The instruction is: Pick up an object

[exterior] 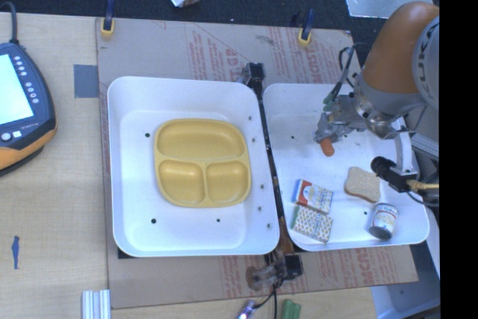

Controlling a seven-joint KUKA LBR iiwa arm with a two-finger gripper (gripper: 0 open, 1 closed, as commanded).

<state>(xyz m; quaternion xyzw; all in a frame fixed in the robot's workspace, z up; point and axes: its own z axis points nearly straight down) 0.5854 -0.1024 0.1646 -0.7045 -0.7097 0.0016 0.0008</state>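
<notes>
Seen from above at a slant, two shallow white bins sit side by side on a pale wooden surface (60, 235). The left bin (127, 160) holds a yellow divided tray (202, 160). The right bin (299, 112) holds several small things: an orange carrot-like piece (327, 148) near the middle, a slice of toast (362, 184), a small tin can (384, 221) lying near the front right corner, and two little printed packets (313, 196) (311, 224), one in front of the other.

The grey arm with its orange band (399, 41) reaches in from the right. Its pincer (328, 132) hangs just above the orange piece, apparently touching its top end. I cannot tell whether the pincer is spread or closed, because the wrist blocks the view.

I judge the orange piece to be the target. It looks small and rounded, so it could squirt sideways or tip if the pincer closes off-centre, and a lift might come up with nothing.

A black cable fitting (388, 172) partly overlaps the toast. A handheld control pad (19, 104) is cut off at the left edge.
</notes>
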